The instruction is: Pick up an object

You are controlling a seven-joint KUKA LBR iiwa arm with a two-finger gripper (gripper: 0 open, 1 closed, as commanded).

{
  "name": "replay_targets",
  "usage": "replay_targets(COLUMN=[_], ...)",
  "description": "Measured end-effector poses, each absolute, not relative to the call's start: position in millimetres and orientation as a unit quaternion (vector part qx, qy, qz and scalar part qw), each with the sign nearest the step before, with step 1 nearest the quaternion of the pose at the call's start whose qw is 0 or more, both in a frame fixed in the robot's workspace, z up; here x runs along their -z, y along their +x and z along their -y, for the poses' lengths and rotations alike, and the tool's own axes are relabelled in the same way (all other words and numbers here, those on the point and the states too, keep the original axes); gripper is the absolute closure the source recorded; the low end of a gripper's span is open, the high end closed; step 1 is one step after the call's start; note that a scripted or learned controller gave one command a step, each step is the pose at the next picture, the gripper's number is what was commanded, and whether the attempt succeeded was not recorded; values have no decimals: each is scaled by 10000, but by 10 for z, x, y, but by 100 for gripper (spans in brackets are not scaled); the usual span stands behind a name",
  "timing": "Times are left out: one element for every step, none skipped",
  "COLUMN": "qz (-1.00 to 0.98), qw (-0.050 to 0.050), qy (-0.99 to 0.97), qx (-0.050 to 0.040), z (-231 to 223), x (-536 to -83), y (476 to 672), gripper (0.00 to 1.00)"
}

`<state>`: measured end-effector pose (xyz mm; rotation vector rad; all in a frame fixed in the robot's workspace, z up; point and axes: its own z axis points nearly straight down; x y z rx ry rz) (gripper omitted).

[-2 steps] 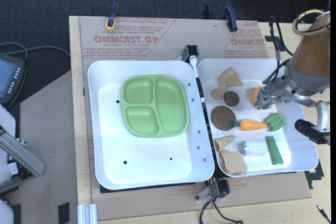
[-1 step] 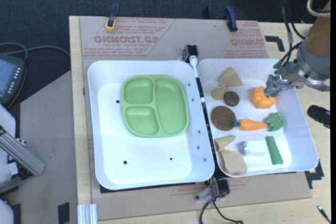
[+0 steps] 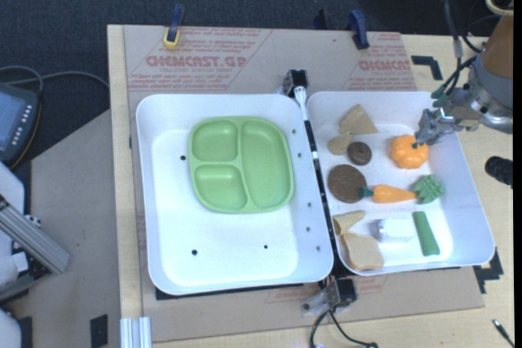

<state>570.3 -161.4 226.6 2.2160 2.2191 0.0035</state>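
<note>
Resting in the right bin (image 3: 477,212), toward its 1 o'clock corner, is the orange toy fruit (image 3: 408,152): round, bright orange, with a small green stem spot on top. The gripper (image 3: 427,132) sits directly at the fruit's 1 o'clock edge, its tip touching or just above the stem end; whether it has hold of the fruit cannot be told, nor how far it is open.

Count for the right bin: one orange fruit; one toy carrot (image 3: 393,193) with a green leafy top (image 3: 429,189); one green rectangular block (image 3: 425,233); one large dark brown disc (image 3: 347,182); one small dark brown round piece (image 3: 359,152) on a tan base; three tan wedge-shaped pieces, at 11 o'clock (image 3: 357,121) and two together at 7 o'clock (image 3: 359,240); one whitish item (image 3: 391,231) beside the block, too faint to identify.

Count for the left bin (image 3: 163,216): one light green divided plate (image 3: 241,164) with three compartments, lying toward 12 o'clock of centre.

Arm pose: the grey arm (image 3: 493,85) enters from 3 o'clock at the frame edge and angles down toward 8 o'clock, wrist over the bin's far right rim.
</note>
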Motion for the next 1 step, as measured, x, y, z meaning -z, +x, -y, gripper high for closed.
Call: replay_targets(qz=[-7093], qw=[18], qy=[7049], qx=[-19], z=[1183], x=[-2355], y=[6019], gripper=[100])
